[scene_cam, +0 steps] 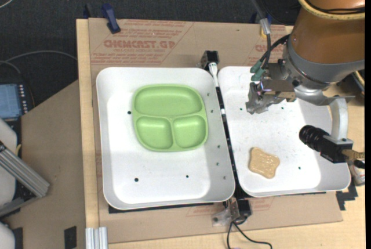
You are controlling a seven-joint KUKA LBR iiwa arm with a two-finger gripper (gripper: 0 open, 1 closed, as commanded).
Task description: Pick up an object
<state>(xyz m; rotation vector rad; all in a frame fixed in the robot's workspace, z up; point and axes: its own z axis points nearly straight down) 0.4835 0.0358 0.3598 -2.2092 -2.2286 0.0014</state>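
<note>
One tan biscuit-like piece [264, 163] lies in the right bin [313, 184], near its front edge and left of centre, flat on the white floor with nothing touching it. It bears no writing that can be read. Well apart from it, toward the back of the same bin, the gripper [257, 104] hangs low over the floor beside the bin's left wall; whether it is spread or closed cannot be told, and no object shows in its grasp. The arm [330, 21], grey with its orange band, comes in from the right above it. A black cylindrical part [317, 139] juts over the right bin's right side.

The left bin [116, 184] holds one green tray [170, 116] with three compartments: one long at the back, two smaller in front.

Both bins, two in all, sit on a cardboard sheet [145, 39] printed in red with "CHEMCAST GP". One blue clamp [110, 18] grips the sheet's back left corner.
</note>
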